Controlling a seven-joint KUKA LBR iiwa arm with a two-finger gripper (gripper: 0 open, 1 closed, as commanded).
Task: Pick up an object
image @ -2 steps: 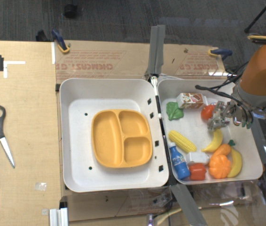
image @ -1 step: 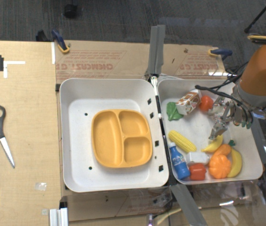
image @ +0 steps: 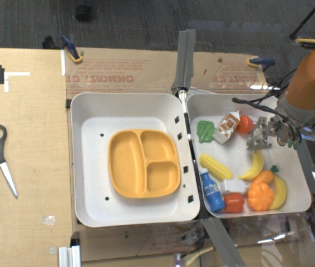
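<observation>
Hard to read the gripper here: it's a blurry grey tangle of metal and cables over the right bin, and I honestly can't tell its state or whether anything is in it. The arm is cut off by the right edge, just the orange band and some grey showing.

The right bin holds the toys: a green leafy piece, a small white-and-brown carton with a red tomato-ish thing half tucked behind it, a corn cob, a blue bottle, a red block, an orange pumpkin and two bananas. The gripper sits just above the upper banana, near the tomato.

The left bin has a yellow divided plate. Scissors lie on the desk far left.
</observation>
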